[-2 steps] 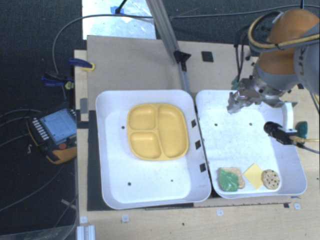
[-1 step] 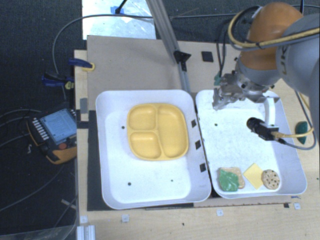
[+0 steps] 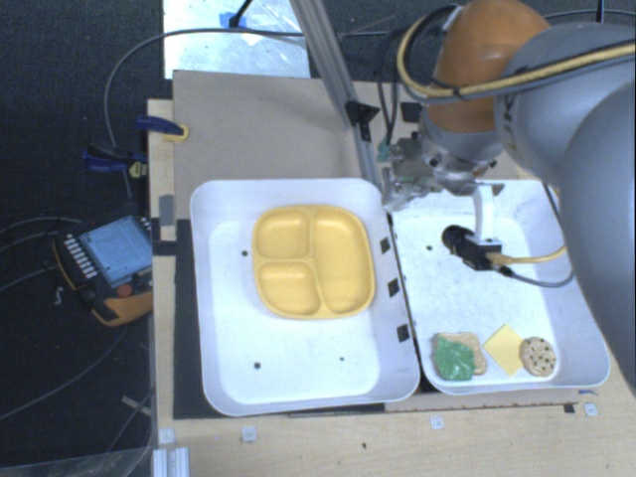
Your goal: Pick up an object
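The yellow divided plate (image 3: 314, 262), lying mid-way in the left bin (image 3: 298, 356), is judged light, stiff and slick, best taken by its raised rim, while the hand (image 3: 402, 189), whose state cannot be told, is poised at the right bin's (image 3: 437, 296) upper left corner.

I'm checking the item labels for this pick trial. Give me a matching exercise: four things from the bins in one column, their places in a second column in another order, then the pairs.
Things
1. yellow three-compartment plastic plate
2. slice of toast with green topping
3. yellow square cheese slice
4. round tan cookie with dark chips

Places
A. middle of the row of three in the right white bin
B. in the left white bin
C. that row's end at the view's right
D. that row's end at the view's left

Pairs: 1-B, 2-D, 3-A, 4-C
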Controlling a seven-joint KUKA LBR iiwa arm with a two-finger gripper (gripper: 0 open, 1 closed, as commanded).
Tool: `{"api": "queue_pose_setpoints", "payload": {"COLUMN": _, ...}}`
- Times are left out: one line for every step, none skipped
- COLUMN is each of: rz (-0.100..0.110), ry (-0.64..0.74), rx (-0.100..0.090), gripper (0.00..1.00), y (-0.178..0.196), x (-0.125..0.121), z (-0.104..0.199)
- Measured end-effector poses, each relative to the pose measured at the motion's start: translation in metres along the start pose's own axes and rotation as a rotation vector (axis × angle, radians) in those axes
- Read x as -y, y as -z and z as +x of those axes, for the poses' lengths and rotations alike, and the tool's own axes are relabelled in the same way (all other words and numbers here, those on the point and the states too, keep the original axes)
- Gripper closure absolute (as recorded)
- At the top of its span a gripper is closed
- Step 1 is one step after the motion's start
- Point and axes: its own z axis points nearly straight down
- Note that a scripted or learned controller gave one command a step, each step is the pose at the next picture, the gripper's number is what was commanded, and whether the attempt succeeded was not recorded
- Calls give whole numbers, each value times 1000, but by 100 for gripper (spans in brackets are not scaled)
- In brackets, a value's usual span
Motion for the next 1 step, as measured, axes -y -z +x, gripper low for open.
{"api": "queue_pose_setpoints", "payload": {"rz": 0, "ry": 0, "rx": -1, "gripper": 100, "y": 6, "x": -1, "z": 49}}
